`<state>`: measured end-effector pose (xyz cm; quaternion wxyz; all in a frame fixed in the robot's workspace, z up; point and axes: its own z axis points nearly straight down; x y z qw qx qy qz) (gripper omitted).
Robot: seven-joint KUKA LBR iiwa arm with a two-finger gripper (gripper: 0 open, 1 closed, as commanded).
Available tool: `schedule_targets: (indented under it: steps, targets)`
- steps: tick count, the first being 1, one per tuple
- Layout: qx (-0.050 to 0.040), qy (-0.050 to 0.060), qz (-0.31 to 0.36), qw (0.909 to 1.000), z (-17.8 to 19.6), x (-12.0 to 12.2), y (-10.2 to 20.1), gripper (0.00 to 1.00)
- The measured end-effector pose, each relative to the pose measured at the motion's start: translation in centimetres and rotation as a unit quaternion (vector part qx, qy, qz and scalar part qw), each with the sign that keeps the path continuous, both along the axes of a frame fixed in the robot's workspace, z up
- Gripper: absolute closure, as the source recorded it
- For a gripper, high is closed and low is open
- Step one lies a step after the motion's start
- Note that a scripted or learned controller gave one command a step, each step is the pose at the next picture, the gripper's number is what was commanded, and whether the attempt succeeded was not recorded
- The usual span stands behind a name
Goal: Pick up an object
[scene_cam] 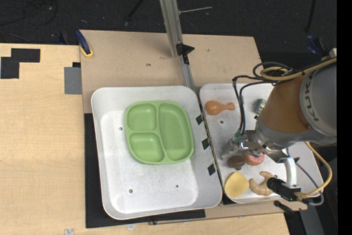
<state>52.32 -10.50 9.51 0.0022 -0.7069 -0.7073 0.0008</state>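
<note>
Hand (246,148) low in right bin (217,173) (grip unreadable), "KU" lettering on arm (319,104)

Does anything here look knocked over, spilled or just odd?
Nothing stands out. The green three-compartment plastic tray lies flat in the left white bin, slightly skewed to its walls. Small toy foods, including an orange drumstick-shaped piece, lie loose in the right white bin.

The left bin (110,195) has open floor along its near and left sides — only the green divided tray (159,132) sits in it, toward the far middle. The right bin (217,93) is crowded: the arm (291,107) covers its middle, with an orange drumstick-shaped toy (219,108) at the far side, a brown piece (237,162) and a pink piece (254,159) beneath the wrist, and a yellow chip-like piece (237,185) beside a tan curved piece (262,184) near the front. A metal post (171,16) rises behind the bins.
</note>
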Motion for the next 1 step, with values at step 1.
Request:
schedule_targets:
  steps: [1]
  targets:
    - [-0.005,-0.006,-0.004,1.0,1.53,0.23,-0.55,1.0]
